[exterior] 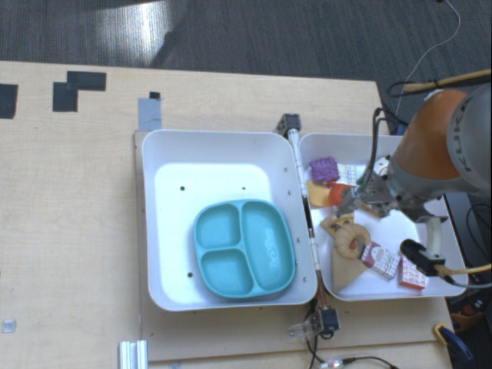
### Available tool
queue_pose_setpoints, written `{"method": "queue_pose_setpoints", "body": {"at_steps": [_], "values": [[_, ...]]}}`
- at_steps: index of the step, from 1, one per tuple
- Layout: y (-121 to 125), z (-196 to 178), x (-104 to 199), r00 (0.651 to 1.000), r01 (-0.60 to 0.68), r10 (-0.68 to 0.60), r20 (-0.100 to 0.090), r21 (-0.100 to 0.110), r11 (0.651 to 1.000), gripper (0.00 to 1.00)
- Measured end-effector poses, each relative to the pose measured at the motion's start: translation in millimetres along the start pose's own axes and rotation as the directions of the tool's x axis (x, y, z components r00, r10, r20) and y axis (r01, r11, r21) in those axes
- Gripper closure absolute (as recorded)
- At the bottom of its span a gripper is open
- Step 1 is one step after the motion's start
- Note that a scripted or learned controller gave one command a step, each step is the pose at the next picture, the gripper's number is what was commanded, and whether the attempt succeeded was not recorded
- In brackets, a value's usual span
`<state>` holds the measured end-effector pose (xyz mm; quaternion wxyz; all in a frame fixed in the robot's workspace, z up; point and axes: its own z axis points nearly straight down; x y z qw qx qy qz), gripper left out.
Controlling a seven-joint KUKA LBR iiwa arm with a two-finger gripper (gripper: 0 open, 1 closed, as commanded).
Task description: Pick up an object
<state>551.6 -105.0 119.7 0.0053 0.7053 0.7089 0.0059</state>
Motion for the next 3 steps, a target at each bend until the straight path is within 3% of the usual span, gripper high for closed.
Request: {"method": "queue_pose_setpoints", "body": {"at_steps": [1,2,3], "values": [[-63,31,16,1.0,-0.004,0.004,0.002,0.006,1.0,0.0],[-60,20,16,1.0,-0.002,0.002,0.003,-0.001,1.0,1.0],[-62,-66,99,1.0,0.0,0.0,-0.001,0.012,1.0,1.0]]}}
